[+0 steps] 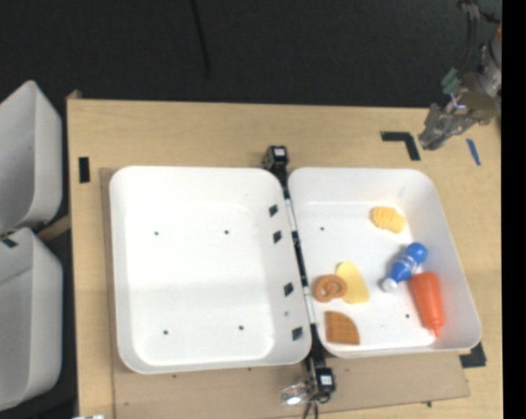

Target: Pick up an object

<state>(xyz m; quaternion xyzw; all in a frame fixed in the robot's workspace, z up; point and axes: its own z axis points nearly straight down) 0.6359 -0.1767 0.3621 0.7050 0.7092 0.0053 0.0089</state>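
Observation:
The right bin (420, 182) holds several small things. An orange carrot (428, 301) lies by its right wall, with a blue and white bottle (405, 264) just left of it. A yellow lumpy piece (387, 219) sits further back. Near the bin's left side lie a yellow wedge (353, 283), a brown ring-shaped piece (329, 289) and a brown toast-like piece (341, 327). My gripper (440, 130) hangs at the far right, above the bench beyond the right bin's back corner, well apart from all of them.
The left bin (123, 234) stands beside the right one, joined by a black-clipped divider (290, 243). Black tape marks (404, 142) lie on the wooden bench near the gripper. White curved objects (14, 234) stand at the far left.

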